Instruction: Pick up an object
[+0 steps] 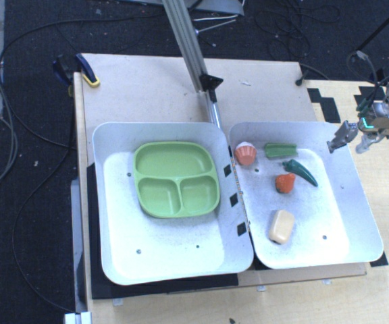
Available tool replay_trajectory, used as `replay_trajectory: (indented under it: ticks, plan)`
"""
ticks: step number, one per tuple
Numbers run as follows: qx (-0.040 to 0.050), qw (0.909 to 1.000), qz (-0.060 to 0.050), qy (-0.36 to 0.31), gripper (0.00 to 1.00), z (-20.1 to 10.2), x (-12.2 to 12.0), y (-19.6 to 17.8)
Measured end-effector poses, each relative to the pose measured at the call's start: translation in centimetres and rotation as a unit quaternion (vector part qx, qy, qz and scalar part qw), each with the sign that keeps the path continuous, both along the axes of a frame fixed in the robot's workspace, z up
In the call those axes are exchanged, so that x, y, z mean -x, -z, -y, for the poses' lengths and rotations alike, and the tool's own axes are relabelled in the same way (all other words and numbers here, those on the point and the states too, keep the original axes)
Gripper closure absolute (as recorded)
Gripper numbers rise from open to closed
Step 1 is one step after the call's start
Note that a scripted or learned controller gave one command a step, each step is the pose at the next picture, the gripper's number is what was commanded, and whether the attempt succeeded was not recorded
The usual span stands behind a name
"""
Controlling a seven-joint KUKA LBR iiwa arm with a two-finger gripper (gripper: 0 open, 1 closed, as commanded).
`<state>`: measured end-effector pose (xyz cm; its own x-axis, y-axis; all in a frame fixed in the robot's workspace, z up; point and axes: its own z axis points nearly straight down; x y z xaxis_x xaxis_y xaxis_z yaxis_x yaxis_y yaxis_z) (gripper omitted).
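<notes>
The right bin (pixel 343 201) holds several small toy foods: a pink-and-orange cupcake-like piece (pixel 246 153), a green pickle (pixel 279 150), a dark green pepper (pixel 301 171), a red-orange piece (pixel 285 183) and a cream-yellow block (pixel 281 226). My gripper (pixel 352 139) hangs at the bin's upper right edge, well right of the objects, open, with nothing between its fingers.
A green three-compartment plate (pixel 177 179) lies in the left bin (pixel 120 241). A slanted metal pole (pixel 188 36) runs down to the gap between the bins. Cables lie on the dark floor around the bench.
</notes>
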<state>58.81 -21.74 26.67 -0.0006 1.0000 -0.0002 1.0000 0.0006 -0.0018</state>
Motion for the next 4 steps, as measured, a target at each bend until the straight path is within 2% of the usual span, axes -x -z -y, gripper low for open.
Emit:
replay_trajectory:
  ticks: [1,2,3,4]
  plan:
    - [0.0003,1.0000,0.001,0.000,0.00,0.0,-0.1,-0.1]
    - [-0.0005,1.0000,-0.001,0.001,0.00,-0.2,0.7,4.5]
    - [0.0000,1.0000,0.000,0.001,0.00,-0.2,0.2,9.0]
    - [-0.0004,1.0000,-0.001,0.001,0.00,0.1,-0.5,15.0]
